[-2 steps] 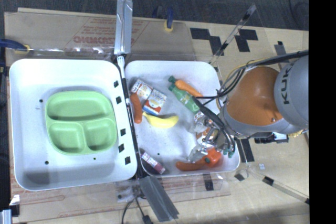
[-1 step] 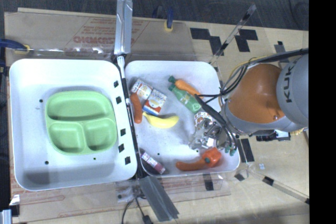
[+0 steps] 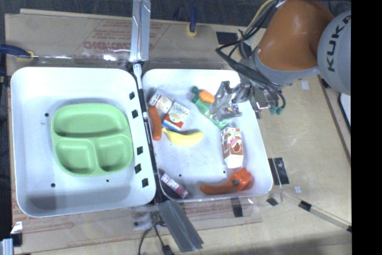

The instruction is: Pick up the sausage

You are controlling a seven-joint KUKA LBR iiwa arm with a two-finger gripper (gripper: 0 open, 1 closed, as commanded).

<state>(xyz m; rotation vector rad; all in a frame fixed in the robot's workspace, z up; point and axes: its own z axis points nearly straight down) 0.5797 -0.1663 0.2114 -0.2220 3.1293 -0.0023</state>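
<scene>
A reddish-orange sausage lies lengthwise against the left wall of the right bin. A second long piece, darker and reddish-brown, rests along that bin's front wall beside an orange-red lump. My gripper hangs over the back right part of the bin, just right of a carrot with a green top. It is well apart from both long pieces, and nothing shows in its grasp. A small green item lies just below it.
Also in the right bin are a banana, two small cartons, a tall carton and a dark packet. The left bin holds a green divided tray. Cables trail off the wrist at the right.
</scene>
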